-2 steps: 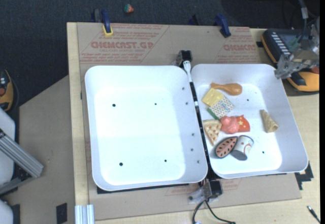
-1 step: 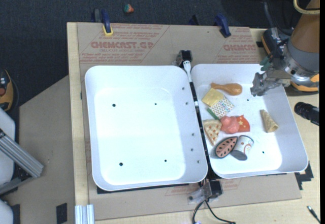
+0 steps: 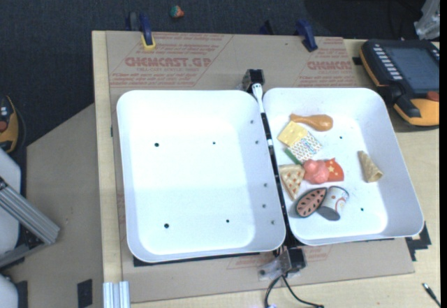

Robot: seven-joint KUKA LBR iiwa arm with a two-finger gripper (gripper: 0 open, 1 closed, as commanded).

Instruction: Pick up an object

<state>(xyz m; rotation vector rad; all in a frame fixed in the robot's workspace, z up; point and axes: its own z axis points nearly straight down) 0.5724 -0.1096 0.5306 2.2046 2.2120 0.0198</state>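
Lying in the right bin point(image 3: 377, 107), the drumstick point(image 3: 313, 120) runs left-right, thin end left; tool state: cannot tell.

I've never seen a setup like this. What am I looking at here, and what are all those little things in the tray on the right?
One camera fixed above a workbench looks down at a slant. Two shallow white bins sit side by side on a board. The left bin has only small dark dots on its floor. The right bin holds toy-like pieces for a robot arm to pick up: a brown drumstick shape, a yellow block, a red piece, a waffle-patterned wedge, a tan cone and a dark oval piece. Nothing is being held.
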